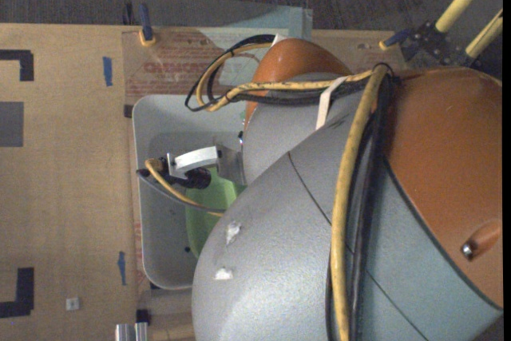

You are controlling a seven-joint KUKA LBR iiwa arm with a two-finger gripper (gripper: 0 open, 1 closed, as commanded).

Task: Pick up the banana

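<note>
The grey arm with its orange band fills the right and middle of the camera view and reaches down into the white bin (152, 140). Its bulk covers most of the bin. A light green thing (209, 213) lies in the bin just under the wrist, partly covered by the arm. No banana can be made out. The gripper's fingers are hidden behind the wrist and arm.
The bin sits on a cardboard-covered bench (64, 172) with blue tape marks and black corner marks at the left. A yellow cable loops over the arm above the bin. Dark floor lies beyond the bench's far edge.
</note>
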